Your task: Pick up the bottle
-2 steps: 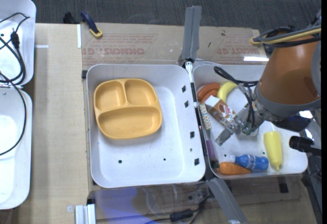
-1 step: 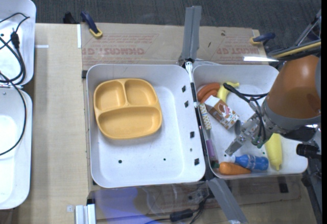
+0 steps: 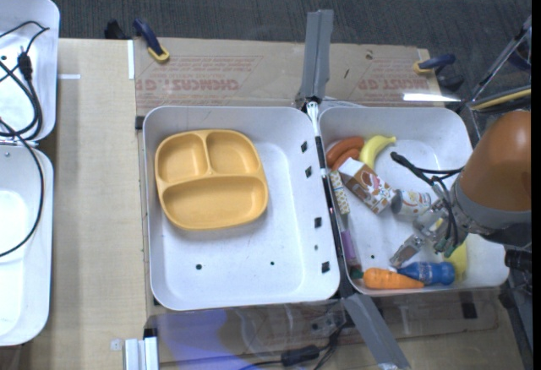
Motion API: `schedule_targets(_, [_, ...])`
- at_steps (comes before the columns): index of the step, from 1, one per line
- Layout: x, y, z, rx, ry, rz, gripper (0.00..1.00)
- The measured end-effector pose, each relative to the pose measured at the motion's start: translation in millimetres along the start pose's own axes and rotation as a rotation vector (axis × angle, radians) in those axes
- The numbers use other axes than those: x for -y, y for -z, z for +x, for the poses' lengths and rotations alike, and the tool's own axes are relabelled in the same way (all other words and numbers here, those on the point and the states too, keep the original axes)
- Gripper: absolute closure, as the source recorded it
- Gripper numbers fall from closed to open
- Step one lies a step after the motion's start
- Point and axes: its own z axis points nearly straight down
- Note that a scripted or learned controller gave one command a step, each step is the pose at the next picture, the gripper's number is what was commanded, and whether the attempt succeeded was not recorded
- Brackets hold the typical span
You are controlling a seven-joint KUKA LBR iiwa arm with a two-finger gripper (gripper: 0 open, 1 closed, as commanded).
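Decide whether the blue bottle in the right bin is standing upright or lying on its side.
Lying on its side. The blue bottle stretches flat along the right bin's near wall, end to end with the toy carrot.

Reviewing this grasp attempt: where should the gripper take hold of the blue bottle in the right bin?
Probably across the blue bottle's middle, from above. It lies on its side along the right bin's near wall, the carrot touching its left end, so the ends look crowded.
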Motion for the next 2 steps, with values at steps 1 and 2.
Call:
schedule_targets(1, [0, 0, 0, 0.0, 0.0, 0.0, 0.0])
schedule_targets(2, [30, 22, -34, -0.015, -0.077, -0.01, 0.0])
